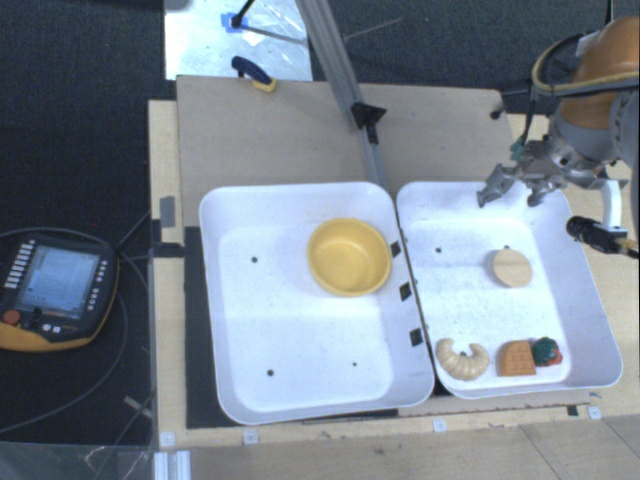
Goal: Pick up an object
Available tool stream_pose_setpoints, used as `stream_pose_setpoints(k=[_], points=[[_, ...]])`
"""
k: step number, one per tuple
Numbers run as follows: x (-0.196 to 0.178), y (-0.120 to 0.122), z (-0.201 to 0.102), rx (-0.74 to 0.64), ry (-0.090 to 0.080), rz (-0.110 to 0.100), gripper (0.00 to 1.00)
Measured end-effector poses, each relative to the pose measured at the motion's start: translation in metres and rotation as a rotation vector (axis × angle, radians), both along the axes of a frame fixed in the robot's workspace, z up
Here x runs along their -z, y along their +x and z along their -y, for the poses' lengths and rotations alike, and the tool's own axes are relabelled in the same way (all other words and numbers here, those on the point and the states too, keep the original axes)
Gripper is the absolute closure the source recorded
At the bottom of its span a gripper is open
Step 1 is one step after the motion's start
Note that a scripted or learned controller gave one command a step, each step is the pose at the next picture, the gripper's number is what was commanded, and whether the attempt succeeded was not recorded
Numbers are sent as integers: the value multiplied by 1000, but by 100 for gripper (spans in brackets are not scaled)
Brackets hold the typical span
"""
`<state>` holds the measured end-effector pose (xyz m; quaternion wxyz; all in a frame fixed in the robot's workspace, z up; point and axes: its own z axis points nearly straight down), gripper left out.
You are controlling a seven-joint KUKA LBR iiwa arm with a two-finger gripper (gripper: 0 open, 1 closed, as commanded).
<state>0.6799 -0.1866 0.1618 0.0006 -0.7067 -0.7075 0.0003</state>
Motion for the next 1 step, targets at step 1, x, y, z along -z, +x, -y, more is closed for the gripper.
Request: stream_pose_setpoints(k=[1], points=[[43, 4, 1, 0, 0, -1, 0]])
